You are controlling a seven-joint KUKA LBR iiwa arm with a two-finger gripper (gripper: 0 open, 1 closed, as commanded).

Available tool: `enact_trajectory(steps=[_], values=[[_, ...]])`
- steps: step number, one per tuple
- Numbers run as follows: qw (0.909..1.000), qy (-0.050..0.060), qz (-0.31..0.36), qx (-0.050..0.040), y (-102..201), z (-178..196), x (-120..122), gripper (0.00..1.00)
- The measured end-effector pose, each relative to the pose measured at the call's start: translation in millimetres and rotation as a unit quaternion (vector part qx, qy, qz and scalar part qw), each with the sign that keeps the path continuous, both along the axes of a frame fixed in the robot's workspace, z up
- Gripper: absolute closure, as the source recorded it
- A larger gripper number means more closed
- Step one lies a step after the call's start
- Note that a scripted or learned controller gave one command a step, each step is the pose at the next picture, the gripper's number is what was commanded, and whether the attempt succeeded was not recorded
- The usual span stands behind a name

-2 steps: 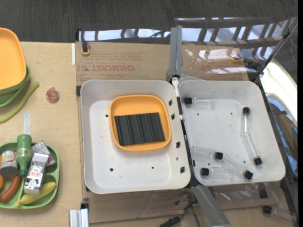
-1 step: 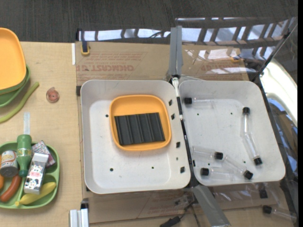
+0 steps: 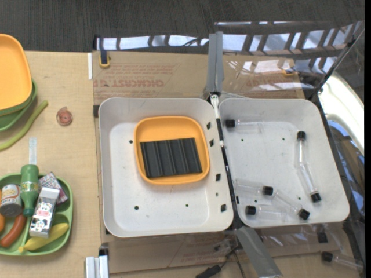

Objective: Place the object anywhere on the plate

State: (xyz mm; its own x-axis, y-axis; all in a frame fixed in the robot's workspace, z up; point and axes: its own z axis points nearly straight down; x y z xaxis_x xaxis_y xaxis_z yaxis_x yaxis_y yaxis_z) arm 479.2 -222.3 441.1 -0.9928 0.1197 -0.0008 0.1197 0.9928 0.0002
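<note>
An orange, rounded-square plate (image 3: 171, 128) lies in the left white bin (image 3: 119, 207), toward its back. A dark grey ridged rectangular object (image 3: 171, 157) rests flat on the plate and covers most of its middle and front. In the right white bin (image 3: 272, 155) lie several clear plastic tubes with black caps: one along the right side (image 3: 306, 168), one at the back left (image 3: 240, 124), and others near the front (image 3: 272, 204).
To the left of the bins, a wooden table carries a green tray of toy food (image 3: 35, 216), stacked orange and green dishes (image 3: 11, 86) and a small pink disc (image 3: 64, 116). Cardboard (image 3: 151, 80) lies behind the bins, and a metal frame (image 3: 290, 45) stands at the back right.
</note>
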Motion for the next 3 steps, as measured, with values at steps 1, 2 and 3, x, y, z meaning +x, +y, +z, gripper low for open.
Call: enact_trajectory(steps=[1, 2, 3], values=[[0.9967, 0.0, 0.082, 0.0001, 0.0, -0.2, 0.1, 0.0], [0.9865, -0.001, 0.164, -0.0005, 0.3, 0.9, 1.3, 0.0], [0.9786, -0.002, 0.206, -0.0009, 0.8, 1.2, 6.8, 0.0]])
